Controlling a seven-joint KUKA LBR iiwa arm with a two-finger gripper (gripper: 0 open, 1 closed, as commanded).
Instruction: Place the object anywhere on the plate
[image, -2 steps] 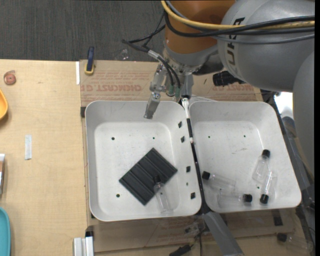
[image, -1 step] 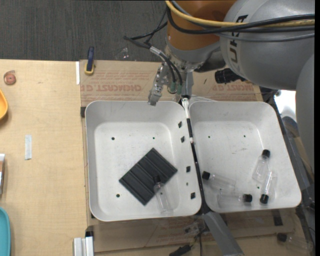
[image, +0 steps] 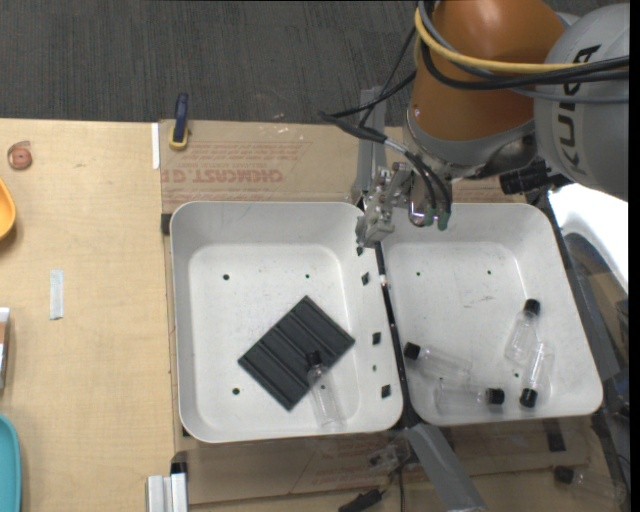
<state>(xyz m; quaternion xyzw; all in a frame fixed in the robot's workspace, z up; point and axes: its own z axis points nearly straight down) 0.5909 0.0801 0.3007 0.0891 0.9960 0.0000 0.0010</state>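
Note:
A black ribbed plate (image: 295, 352) lies flat in the left bin (image: 200, 300), turned at an angle. A clear vial (image: 322, 390) with a black cap lies at the plate's near corner; its cap rests on the plate and its body reaches onto the bin floor. My gripper (image: 374, 222) hangs over the back end of the divider between the two bins, well away from the plate and high above the vials. I see nothing held under it.
The right bin (image: 560, 260) holds several clear vials with black caps along its near and right sides, such as one vial (image: 522, 332) and another (image: 440, 362). A cardboard sheet (image: 250, 165) lies behind the bins. Cables hang beside the wrist.

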